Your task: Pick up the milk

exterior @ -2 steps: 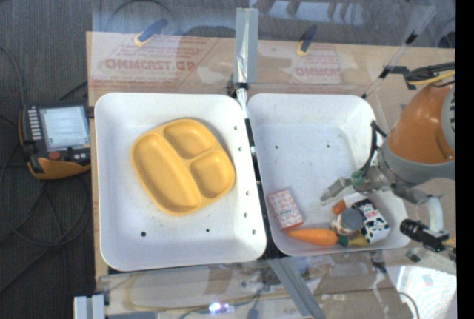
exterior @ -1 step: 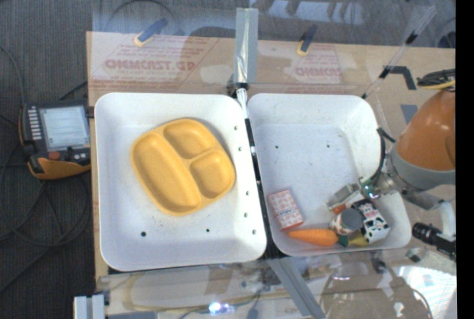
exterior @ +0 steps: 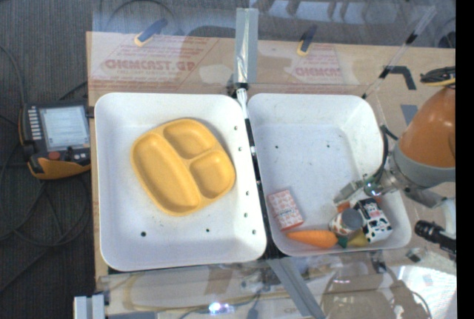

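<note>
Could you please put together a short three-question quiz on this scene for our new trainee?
1. True or false: the yellow divided plate lies in the right bin.
2. Which lies nearest the carrot? A) plate B) small pink carton C) handheld pendant
3. In which corner of the right bin is the gripper working?

Key: 1 false, it lies in the left bin. 2 B. 3 the near right corner, by the cow-patterned milk carton.

Left bin (exterior: 111, 184) holds a three-compartment plate (exterior: 184, 164) near its centre. Right bin (exterior: 326, 118) holds a small carton (exterior: 285, 208) near its front left, a carrot (exterior: 314, 238) before it, the milk (exterior: 375, 222) at front right beside the gripper (exterior: 354, 197)
</note>
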Tool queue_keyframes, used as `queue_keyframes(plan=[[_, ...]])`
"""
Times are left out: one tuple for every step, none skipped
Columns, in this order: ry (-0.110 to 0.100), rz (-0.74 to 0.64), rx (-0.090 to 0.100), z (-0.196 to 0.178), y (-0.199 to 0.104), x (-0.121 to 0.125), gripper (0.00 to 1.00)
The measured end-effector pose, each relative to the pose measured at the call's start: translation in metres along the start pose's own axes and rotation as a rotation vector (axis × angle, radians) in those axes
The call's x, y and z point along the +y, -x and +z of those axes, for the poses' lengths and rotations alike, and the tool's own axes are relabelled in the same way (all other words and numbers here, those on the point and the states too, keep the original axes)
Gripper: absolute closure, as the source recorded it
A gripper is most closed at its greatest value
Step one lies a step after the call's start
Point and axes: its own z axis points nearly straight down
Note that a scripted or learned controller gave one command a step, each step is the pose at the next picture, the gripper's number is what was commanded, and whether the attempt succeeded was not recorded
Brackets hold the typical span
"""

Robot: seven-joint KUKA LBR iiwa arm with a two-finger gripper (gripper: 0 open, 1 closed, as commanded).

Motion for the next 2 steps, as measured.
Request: queue_keyframes(plan=[[-0.022,-0.123,0.004,-0.076,-0.067,0.009,1.00],[-0.024,-0.011,0.001,-0.107,-0.125,0.054,1.00]])
